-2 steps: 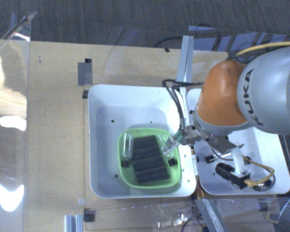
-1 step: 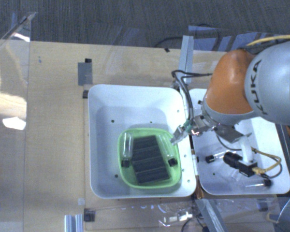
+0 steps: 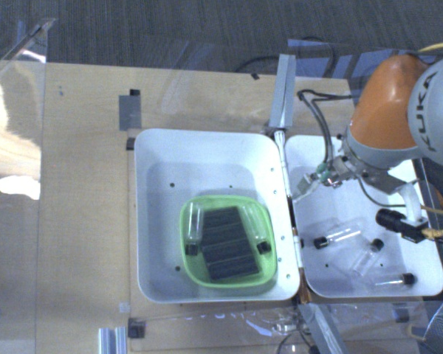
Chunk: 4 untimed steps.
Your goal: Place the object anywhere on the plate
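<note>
Clear plastic vials with black caps [image 3: 338, 237] lie loose on the floor of the right white bin [image 3: 428, 282], well apart from the lime-green square plate [image 3: 262, 220] in the left white bin [image 3: 155, 198], which already bears a dark ribbed block [image 3: 225, 243] and two more capped vials along its edges. The grey and orange arm's gripper [image 3: 319, 175] hovers over the right bin's upper left corner, and I cannot tell how it is set or whether it carries anything. By my reading, the pick and the carry across to the plate are not yet done.
</note>
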Each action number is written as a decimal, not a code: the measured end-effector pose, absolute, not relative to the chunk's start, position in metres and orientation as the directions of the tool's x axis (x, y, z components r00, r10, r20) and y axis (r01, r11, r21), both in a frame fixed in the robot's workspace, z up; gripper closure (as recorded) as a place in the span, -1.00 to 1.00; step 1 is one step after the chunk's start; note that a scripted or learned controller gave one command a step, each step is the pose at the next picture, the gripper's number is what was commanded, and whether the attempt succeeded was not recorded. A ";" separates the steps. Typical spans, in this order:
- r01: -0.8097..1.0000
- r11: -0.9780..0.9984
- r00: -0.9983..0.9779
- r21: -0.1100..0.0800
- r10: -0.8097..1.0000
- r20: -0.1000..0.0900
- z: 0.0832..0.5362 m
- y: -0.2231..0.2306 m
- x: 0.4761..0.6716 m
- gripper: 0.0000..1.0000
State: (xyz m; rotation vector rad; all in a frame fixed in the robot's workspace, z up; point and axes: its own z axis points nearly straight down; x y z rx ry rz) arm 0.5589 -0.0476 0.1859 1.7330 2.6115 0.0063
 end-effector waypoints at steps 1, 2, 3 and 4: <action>0.951 0.310 -0.310 0.012 0.951 -0.006 0.316 -0.087 0.603 -1.00; 0.917 0.399 -0.399 0.010 0.917 -0.008 0.342 -0.137 0.670 -1.00; 0.941 0.338 -0.338 0.012 0.941 -0.010 0.439 -0.205 0.670 -1.00; 0.937 0.348 -0.348 0.022 0.937 -0.019 0.452 -0.201 0.672 1.00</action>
